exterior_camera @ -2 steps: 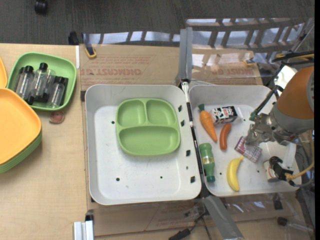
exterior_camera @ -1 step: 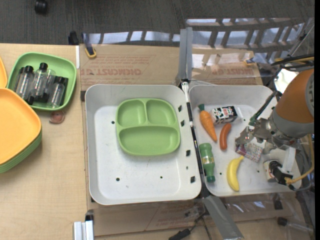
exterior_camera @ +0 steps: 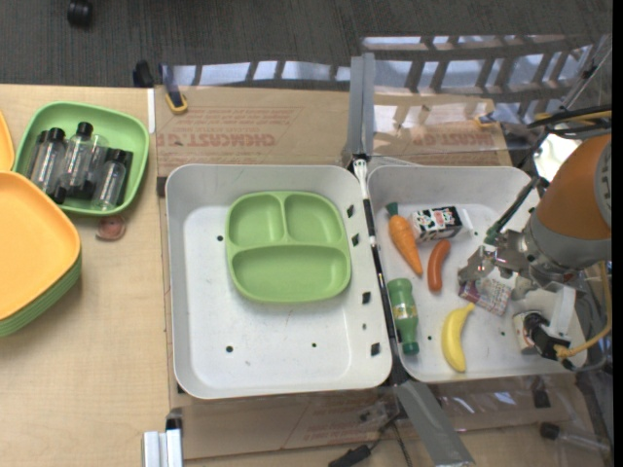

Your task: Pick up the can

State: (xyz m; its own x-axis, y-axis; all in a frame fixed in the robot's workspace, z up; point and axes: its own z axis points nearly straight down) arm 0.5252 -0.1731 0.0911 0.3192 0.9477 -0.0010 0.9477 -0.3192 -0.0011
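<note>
The can (exterior_camera: 435, 222) lies on its side in the right bin (exterior_camera: 506, 181), up and to the left of the gripper (exterior_camera: 490, 282) in the camera view. It is near but apart from the gripper, and its long axis runs roughly left to right across the view. The chili (exterior_camera: 438, 264) sits just left of the gripper, below the can, with the carrot (exterior_camera: 405, 243) beyond it, so I judge the move must carry the gripper up-left past the chili and turn it across the can's short width. The wrist hides the gripper's state, so I cannot tell whether it is released or clenched, and nothing visibly sits in its grasp.
</note>
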